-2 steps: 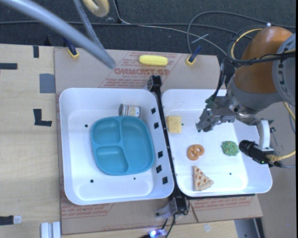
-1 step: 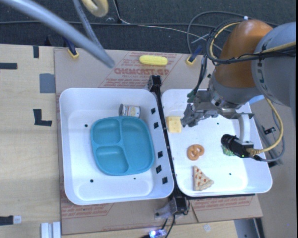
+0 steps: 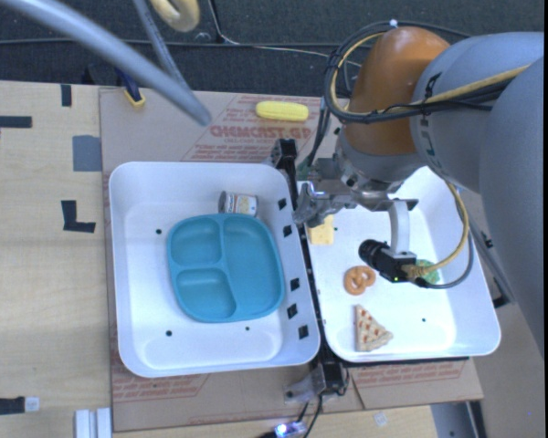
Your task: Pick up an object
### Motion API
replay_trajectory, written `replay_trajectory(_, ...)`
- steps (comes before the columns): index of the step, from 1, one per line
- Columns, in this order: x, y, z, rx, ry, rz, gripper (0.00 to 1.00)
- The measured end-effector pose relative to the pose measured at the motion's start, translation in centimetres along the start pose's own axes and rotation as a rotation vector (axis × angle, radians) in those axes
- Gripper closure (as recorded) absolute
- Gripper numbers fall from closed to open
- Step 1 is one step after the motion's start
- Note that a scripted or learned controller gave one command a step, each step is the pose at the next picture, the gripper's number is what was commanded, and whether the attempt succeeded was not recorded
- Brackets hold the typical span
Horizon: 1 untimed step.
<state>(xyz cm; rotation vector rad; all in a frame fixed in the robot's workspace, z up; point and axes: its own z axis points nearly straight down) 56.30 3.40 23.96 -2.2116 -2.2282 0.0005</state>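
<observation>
Jaw state: we can't tell from this angle, the wrist blocks it. We see the gripper (image 3: 316, 210) low over the right bin (image 3: 482, 334), at its left wall, close to the divider btwn the two bins. A small yellow wedge (image 3: 322, 235) lies just below the gripper tip, near that same wall; we can't say whether they touch. A round brown pretzel-like piece (image 3: 358, 280) sits mid-bin, and a tan triangular slice (image 3: 372, 328) lies nearer the front rim, apart from it. Open floor shows on the bin's right side and front right corner.

In the left bin (image 3: 119, 245), a blue divided plate (image 3: 225, 268) takes up most of the floor, w/ a small tin (image 3: 238, 203) at its far edge. A yellow oblong obj (image 3: 281, 110) rests outside the bins on the cardboard (image 3: 164, 140).
</observation>
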Motion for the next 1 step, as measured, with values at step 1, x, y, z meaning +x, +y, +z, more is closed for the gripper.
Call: replay_trajectory(1, 6.17, 1.42, 0.08, -0.001, 0.000, 0.000, 1.00)
